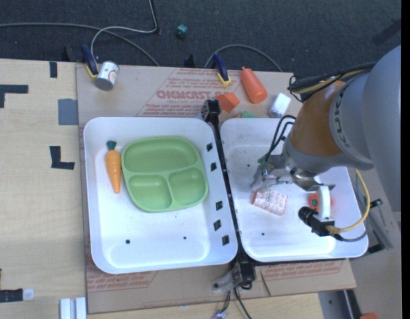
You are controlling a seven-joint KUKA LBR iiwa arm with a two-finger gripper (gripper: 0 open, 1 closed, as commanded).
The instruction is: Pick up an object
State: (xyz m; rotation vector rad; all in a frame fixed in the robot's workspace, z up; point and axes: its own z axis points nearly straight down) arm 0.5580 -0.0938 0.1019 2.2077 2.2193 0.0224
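Gripper [266, 176] — perhaps touching flat crinkly packet [269, 201]

Colours across the bench

A green plate [166, 173] and an orange carrot [113, 168] with a green top are seen in a white bin [98, 231]; a white packet [269, 201] is patterned red; the arm [337, 121] is grey, banded orange.

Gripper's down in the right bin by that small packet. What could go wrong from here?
1. The gripper sits at the packet's upper edge, not over its middle; a close may clip the corner or push it aside.
2. The packet lies flat on the right bin's floor, so there's little to grip.
3. Cables hang near the wrist and might snag.
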